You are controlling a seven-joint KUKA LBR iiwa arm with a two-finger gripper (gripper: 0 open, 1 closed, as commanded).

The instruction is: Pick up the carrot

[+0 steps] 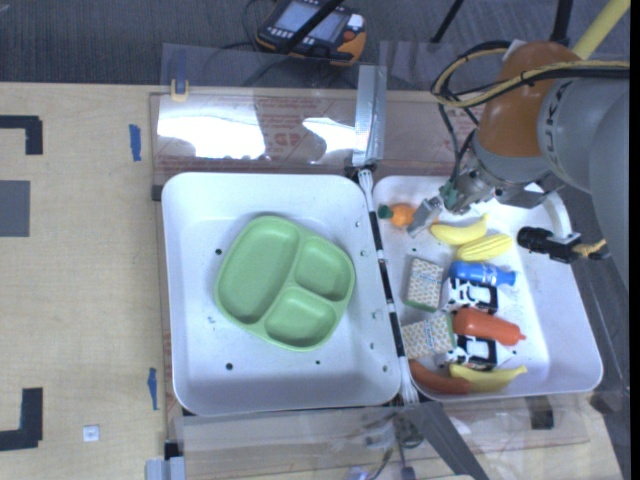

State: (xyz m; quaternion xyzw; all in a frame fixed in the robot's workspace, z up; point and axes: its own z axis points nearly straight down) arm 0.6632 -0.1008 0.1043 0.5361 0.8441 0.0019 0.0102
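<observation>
Tool (437, 208) beside one carrot (401, 215), grip state unclear, two bananas (459, 233), one green plate (286, 282)

1. The grey arm with its orange band (520, 118) is cut off by the right edge beyond the right white bin (570, 368).
2. The claw (432, 211) at that bin's upper left corner is too small and blurred to read its fingers.
3. The small orange carrot (401, 215) just left of the claw is blurred; contact with it cannot be told.
4. The red pepper-like item (440, 380) at the bin's lower left is partly hidden under a yellow banana-shaped toy (487, 373).
</observation>
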